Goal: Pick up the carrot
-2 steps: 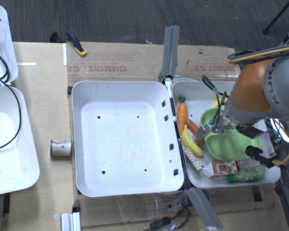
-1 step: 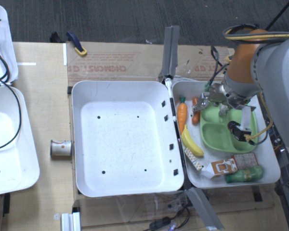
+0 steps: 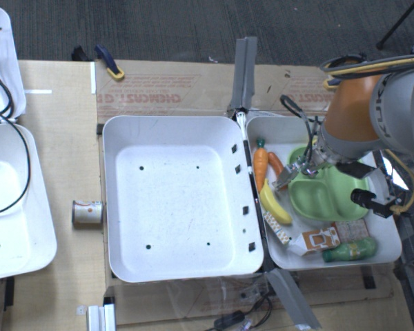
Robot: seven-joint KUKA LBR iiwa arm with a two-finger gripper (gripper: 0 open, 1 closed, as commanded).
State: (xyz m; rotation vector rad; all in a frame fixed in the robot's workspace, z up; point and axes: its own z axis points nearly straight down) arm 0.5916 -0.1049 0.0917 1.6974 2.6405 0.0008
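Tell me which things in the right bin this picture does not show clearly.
- Hand, camera view: small and dark under the wrist; grip state unclear.
- Green tray: the arm covers its upper part.
- Carton: print too small to read.
- Second carrot: the hand partly hides it.

Your carrot (image 3: pixel 261 167) is orange with a green top, lying lengthwise along the right bin's (image 3: pixel 390 250) left wall, just above the banana (image 3: pixel 275 207).

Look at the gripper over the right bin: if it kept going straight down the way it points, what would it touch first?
Probably the small orange piece beside the carrot, or the green divided tray's rim; the gripper hangs between them. Depth is unclear from this slanted view, so I cannot settle which.
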